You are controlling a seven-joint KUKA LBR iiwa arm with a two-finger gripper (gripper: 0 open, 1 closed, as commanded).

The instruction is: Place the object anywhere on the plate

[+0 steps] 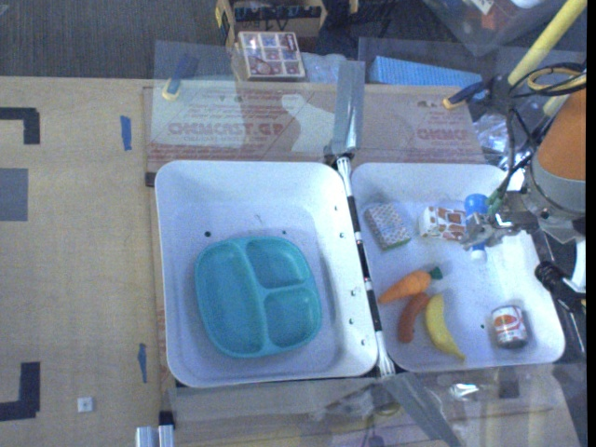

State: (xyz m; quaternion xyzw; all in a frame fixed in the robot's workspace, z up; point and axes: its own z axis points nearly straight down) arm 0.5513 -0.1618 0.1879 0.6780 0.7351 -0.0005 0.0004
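Two shallow white bins stand side by side on the bench; the left bin (177, 194) holds a teal plastic plate with three compartments (259, 296), which lies flat near its front. In the right bin (549, 343) we see a small white carton with red print (443, 223) lying toward the back, and the gripper (480, 233) of the grey arm hangs just beside its right end, next to a blue round cap (476, 203). We cannot tell how the gripper stands. Left of the carton lies a grey-green sponge block (386, 225). Toward the front lie an orange toy carrot (408, 285), a reddish-brown sausage (411, 317), a yellow banana (442, 325) and a small tin can (508, 327), all well apart from the plate.
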